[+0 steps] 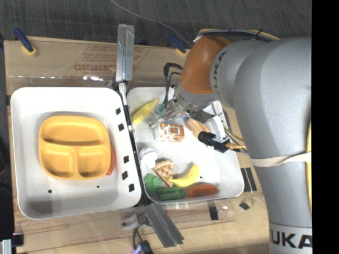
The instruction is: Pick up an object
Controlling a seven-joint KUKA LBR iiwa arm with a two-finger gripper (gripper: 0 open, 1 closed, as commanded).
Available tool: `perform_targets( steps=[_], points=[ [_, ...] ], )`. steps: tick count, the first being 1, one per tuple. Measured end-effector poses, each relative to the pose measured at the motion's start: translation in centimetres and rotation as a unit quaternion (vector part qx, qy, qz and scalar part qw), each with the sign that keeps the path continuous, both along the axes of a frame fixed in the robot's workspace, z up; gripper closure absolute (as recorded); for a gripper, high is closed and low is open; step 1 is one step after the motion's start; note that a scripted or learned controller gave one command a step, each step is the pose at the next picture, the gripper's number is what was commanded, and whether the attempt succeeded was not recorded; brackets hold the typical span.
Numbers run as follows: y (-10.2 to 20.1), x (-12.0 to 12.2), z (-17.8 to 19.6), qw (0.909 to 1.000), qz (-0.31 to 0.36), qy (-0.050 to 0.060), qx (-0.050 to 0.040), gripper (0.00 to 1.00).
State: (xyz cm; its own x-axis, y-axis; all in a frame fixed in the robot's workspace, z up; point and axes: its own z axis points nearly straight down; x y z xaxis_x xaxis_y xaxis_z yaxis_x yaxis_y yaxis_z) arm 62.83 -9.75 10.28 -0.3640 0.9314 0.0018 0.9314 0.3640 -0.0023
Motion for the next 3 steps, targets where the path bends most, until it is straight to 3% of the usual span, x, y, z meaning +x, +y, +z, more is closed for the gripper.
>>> perform_targets(
  steps=[1, 2, 3],
  points=[
    [0.0, 0.0, 0.0, 1.0000, 0.000, 0.000, 0.0000, 0.00],
    [-1.0, 2.1, -1.6, 0.9968, 0.078, 0.017, 0.0032, 0.00],
    [-2.2, 2.9, 2.6, 0.9944, -0.106, -0.002, -0.0008, 0.00]
  ],
)
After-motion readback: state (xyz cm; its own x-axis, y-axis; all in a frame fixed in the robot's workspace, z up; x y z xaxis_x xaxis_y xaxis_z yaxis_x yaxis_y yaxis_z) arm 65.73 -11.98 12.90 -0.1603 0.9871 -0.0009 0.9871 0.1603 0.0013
